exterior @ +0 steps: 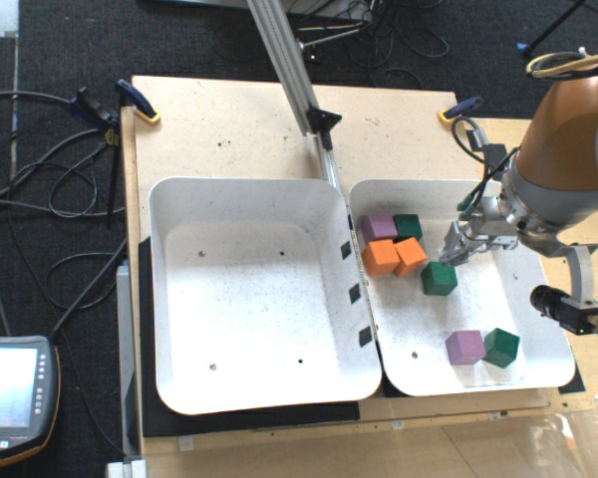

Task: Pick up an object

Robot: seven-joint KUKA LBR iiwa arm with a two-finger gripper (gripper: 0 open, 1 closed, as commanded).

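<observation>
I have the hand (456,250) poised just at one o'clock of the green cube (440,279), approach step; its spread I cannot tell, and next it must drop squarely over it.

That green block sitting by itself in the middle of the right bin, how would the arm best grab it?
Probably from straight above, fingers closing on two opposite side faces of the green block. It lies flat and has open floor around it, apart from the orange blocks, so there's room on either side. The gripper is right above it.
</observation>
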